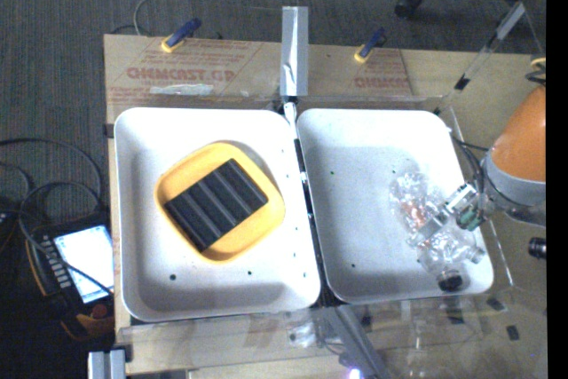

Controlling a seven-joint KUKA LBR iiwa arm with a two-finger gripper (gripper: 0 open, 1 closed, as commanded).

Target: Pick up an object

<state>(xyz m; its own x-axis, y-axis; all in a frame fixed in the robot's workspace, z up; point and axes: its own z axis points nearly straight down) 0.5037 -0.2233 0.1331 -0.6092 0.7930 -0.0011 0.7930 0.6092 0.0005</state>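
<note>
A yellow pad with a black ribbed top lies tilted in the middle of the left bin. A crumpled clear plastic item with reddish specks lies in the right half of the right bin. My gripper reaches in from the right and sits low at the right edge of the clear plastic, touching or just above it. The orange band of the arm is above and to the right of it.
A small black piece lies near the right bin's front right corner. A silver upright bar stands behind the divide between the bins. Two blue and yellow clamps hold the cardboard behind the bins.
</note>
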